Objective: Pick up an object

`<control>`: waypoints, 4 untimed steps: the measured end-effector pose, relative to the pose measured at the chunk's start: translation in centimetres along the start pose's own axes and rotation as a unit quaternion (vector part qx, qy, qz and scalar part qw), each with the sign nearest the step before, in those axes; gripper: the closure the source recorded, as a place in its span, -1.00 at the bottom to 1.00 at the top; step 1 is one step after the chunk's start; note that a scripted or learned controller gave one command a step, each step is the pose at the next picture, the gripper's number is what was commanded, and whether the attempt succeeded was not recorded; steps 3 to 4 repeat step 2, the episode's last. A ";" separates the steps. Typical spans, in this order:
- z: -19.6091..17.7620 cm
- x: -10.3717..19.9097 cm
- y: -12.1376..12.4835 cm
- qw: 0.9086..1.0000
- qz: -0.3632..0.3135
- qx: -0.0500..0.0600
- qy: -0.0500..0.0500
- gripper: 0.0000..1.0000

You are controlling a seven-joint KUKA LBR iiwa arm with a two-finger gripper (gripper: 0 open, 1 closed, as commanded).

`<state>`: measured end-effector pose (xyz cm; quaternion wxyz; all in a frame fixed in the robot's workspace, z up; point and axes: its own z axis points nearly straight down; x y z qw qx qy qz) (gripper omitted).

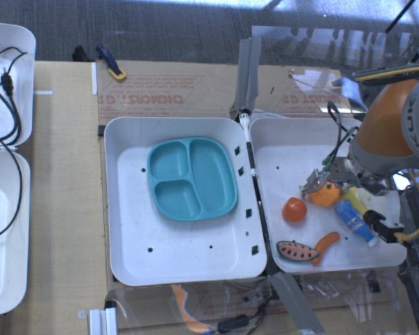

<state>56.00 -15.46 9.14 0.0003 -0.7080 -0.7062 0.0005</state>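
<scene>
the gripper (315, 184) is down low in the right bin (279, 145), its metal tip pressed up against the left side of an orange fruit-shaped toy (326, 195). whether that toy sits between its parts or only beside them i can't tell from here, and i can't tell how wide the gripper stands either.

so the nearest thing to lift lies right at the tip, just to the right and a touch nearer the front rim. it looks roundish, with no clear long axis. a red tomato (295, 210) sits near, down-left of the tip and apart from it. further toward the front rim lie a watermelon slice (297, 250) and an orange sausage-like piece (326, 244), and a blue bottle (355, 222) slants off to the right.

the arm (384, 128) leans in from the right, orange band high, wrist tipped down and leftward over the toy. the left bin (126, 257) holds a teal divided plate (193, 179), well apart.
</scene>
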 end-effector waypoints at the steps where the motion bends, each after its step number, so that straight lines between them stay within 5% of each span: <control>1: -0.9 -0.1 -0.1 1.000 0.002 0.001 0.000 1.00; 2: -13.4 8.9 2.5 1.000 -0.002 0.000 0.000 1.00; 4: -13.4 8.9 2.5 1.000 -0.002 0.000 0.000 1.00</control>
